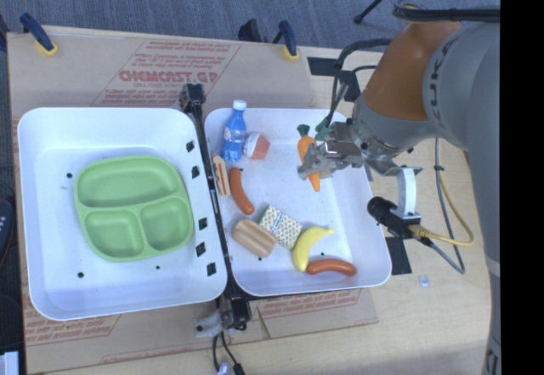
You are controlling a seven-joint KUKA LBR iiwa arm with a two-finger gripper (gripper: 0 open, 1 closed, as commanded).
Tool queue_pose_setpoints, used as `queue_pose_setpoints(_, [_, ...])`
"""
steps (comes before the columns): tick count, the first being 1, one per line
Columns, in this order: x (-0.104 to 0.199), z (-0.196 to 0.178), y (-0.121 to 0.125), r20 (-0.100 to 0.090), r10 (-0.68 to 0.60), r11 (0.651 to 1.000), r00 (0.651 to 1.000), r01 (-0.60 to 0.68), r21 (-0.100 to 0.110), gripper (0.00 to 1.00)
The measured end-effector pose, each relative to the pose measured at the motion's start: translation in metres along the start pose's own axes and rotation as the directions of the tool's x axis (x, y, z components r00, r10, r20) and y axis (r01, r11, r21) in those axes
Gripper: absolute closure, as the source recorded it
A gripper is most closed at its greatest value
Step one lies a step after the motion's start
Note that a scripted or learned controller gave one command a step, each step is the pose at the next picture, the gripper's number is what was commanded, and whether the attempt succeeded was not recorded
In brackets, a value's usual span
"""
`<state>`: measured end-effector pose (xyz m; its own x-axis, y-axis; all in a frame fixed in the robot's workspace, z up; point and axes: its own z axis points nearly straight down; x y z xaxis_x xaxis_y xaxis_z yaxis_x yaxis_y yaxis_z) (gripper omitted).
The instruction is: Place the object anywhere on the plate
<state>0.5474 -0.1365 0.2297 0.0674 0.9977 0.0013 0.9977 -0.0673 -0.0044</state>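
Note:
A green divided plate [132, 207] lies in the left bin [42, 144]. In the right bin [361, 220], an orange toy carrot [305, 145] with a green top lies near the far right side. My gripper [315, 164] is directly over the carrot's middle and hides that part. The carrot's orange tip pokes out below the gripper. Whether the carrot is off the bin floor cannot be made out.
The right bin also holds a blue bottle [235, 133], a red-and-white piece [256, 145], a hot dog [220, 175], a sausage [241, 191], a bread roll [253, 237], a checkered piece [280, 225], a banana [308, 244] and another sausage [331, 266]. A black divider [206, 186] runs between the bins.

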Motion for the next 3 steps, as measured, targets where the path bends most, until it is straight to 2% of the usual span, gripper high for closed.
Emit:
queue_pose_setpoints(1, [0.038, 0.011, 0.025, 0.001, 0.135, 0.991, 0.991, -0.135, -0.001, 1.0])
queue_pose_setpoints(2, [0.1, 0.015, 0.021, 0.0, 0.216, 0.976, 0.976, -0.216, 0.002, 1.0])
queue_pose_setpoints(3, [0.171, -0.001, -0.029, 0.003, 0.537, 0.844, 0.844, -0.537, 0.004, 1.0])
